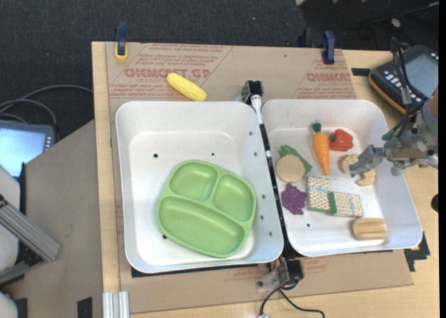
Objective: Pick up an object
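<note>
Meanwhile, at the Bins: Gripper Hovers Over Toy Food

Overhead, the bench (104,170) carries two shallow white bins side by side, with a yellow corn cob (186,87) lying on the bare board beyond the left bin's far edge. The left bin (139,135) holds a green divided plate (206,207), set toward its near right corner.

The right bin (404,233) holds the smaller pieces. A patterned cloth pouch (333,198) lies near the bin's middle, just short of its near edge. An orange carrot (320,151) lies lengthwise toward the far edge, with a red tomato-like piece (341,139) touching its right side. A round tan biscuit (290,168) sits close to the left wall, over a green leaf (295,153), and a bunch of purple grapes (293,199) rests just nearward of the biscuit. A tan bread roll (368,228) sits by the near right corner.

From the right edge the arm reaches in, its gripper (362,165) low over the bin's right side, directly over small pale pieces (346,164) beside the tomato. Whether its fingers are parted or closed cannot be told, and nothing is seen held between them.
</note>
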You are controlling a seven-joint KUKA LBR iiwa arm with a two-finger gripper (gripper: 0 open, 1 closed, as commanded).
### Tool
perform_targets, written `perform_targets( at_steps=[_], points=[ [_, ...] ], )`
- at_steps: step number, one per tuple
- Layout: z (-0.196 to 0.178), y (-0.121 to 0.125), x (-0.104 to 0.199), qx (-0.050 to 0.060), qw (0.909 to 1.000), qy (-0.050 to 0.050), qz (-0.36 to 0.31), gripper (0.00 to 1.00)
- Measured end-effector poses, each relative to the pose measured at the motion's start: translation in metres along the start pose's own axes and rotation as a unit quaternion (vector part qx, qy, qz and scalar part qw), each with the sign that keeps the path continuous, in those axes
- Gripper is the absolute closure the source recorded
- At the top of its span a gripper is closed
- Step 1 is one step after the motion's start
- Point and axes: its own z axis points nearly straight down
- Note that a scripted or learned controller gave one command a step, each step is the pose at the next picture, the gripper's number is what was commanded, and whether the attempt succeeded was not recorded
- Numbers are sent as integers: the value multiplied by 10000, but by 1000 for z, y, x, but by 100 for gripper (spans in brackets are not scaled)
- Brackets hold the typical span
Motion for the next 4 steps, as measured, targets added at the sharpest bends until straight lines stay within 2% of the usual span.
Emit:
perform_targets(
  at_steps=[1, 2, 3, 4],
  points=[
    [103, 64, 5, 33, 10000, 13, -14, 0],
    [167, 112, 15, -5, 10000, -4, -16, 0],
    [153, 111, 14, -24, 10000, -9, 1, 100],
    [59, 71, 88, -13, 10000, 9, -29, 100]
  ],
)
